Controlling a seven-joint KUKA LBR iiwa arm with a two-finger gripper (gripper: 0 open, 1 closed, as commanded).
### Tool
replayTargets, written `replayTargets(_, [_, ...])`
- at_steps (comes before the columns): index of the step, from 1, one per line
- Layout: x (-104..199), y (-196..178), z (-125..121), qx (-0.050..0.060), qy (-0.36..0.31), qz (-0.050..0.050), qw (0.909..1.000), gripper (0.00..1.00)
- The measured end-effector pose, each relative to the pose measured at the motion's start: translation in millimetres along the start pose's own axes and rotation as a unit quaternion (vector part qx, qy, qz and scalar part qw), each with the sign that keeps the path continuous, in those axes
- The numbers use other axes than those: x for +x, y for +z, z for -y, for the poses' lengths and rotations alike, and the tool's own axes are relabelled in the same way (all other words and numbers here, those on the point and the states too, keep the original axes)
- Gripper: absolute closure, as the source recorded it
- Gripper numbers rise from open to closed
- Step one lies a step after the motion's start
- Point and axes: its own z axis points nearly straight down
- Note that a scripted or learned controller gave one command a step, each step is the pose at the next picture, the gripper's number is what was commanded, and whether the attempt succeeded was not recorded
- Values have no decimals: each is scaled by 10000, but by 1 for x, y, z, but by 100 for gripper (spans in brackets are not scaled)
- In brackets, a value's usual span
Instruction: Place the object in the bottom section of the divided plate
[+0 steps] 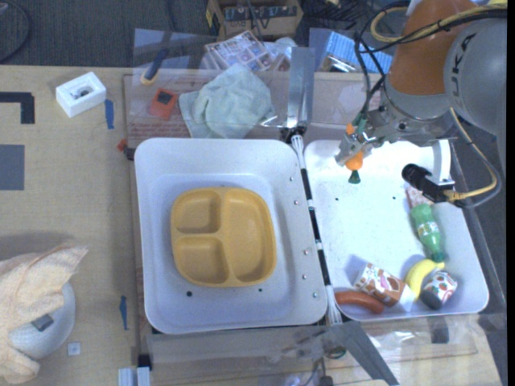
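Note:
The yellow divided plate lies in the left bin, with two small sections at its top and one wide section at its bottom. My gripper hangs over the upper left of the right bin. It is shut on a small orange toy carrot, whose green tip points down. The carrot is lifted off the bin floor, well to the right of the plate.
Along the right bin's right and front sides lie a green bottle, a banana, a printed carton, a red sausage-shaped toy and a dark round toy. A crumpled cloth lies behind the left bin.

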Motion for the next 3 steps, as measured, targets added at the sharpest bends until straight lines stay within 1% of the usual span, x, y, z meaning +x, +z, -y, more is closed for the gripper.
replayTargets(1, [87,-15,0,20,217,-12,9998,100])
replayTargets(2, [168,47,-10,24,-851,-15,9964,100])
replayTargets(3, [223,-5,31,23,-1241,-16,9923,100])
